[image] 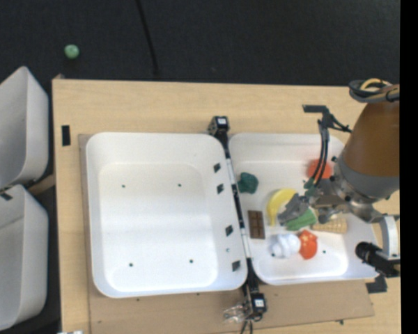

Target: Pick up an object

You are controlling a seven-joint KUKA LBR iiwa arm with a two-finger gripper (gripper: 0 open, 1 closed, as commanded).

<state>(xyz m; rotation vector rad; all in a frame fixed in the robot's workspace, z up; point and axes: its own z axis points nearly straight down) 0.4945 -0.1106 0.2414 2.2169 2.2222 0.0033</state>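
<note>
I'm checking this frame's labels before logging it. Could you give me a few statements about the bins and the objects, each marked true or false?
1. The objects all lie in the right bin. True.
2. A dark green object lies near the divider between the bins. True.
3. The brown block lies in the left bin. False: it lies in the right bin, beside the divider.
4. The pincer hovers over the left bin. False: it is over the right bin, at the yellow object.
5. A white object lies next to an orange one. True.
</note>
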